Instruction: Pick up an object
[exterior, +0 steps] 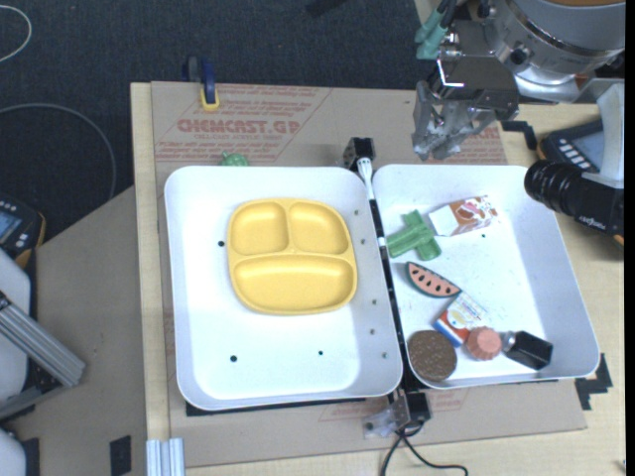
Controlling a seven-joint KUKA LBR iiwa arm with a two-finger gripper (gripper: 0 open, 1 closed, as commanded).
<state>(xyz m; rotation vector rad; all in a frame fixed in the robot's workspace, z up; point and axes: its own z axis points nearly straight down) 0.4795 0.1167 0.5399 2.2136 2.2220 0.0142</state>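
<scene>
Floor: dark carpet surrounds the bench, with a thin pale cable looping across it at the left.
Bench: I see a brown board printed in red, with a blue-and-yellow clamp on its far edge.
Left bin: it is white and shallow, and a yellow divided plate sits toward its far half.
Right bin: it stands edge to edge with the left one and carries all the loose items.
Objects: a green cross-shaped piece lies near the shared wall and a small carton just beside it. A watermelon slice lies mid-bin. Along the near rim are a brown disc, a second carton, a pink round piece and a black block.
Arm: it is grey with an orange band, entering from the top right with the wrist pointing down.
Gripper: it hangs over the board just beyond the right bin's far rim, well apart from every object. I cannot tell from here whether it is open or closed, and nothing is seen in it.
</scene>
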